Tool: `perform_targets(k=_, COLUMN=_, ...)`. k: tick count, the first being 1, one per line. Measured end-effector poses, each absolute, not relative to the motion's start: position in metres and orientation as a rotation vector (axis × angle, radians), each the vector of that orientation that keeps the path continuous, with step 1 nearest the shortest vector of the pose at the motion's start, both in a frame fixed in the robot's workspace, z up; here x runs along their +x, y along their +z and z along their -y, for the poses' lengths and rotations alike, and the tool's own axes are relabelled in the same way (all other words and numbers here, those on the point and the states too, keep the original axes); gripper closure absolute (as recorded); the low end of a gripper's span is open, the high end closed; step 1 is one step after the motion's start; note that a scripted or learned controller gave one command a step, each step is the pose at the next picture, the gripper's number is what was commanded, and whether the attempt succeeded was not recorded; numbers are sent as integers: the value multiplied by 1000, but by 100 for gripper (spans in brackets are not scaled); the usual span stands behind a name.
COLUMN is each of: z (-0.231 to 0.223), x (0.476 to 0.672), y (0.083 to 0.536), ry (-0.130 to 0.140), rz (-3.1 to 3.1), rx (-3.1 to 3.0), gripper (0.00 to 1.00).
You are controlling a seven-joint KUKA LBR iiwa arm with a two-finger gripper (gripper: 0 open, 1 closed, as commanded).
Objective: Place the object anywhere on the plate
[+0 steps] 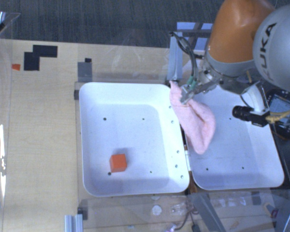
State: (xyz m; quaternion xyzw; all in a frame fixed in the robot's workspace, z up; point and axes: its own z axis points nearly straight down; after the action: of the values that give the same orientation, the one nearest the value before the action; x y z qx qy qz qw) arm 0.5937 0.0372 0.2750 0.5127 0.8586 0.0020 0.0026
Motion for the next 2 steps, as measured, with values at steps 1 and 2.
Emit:
perform_targets(k=1, z=-67, x=593, y=249, ry=5, rz=-2816, rx=1384, gripper=100)
perform_targets(k=2, z=-72, x=597, y=216, ry=5, rz=-2935, rx=1108, gripper=100)
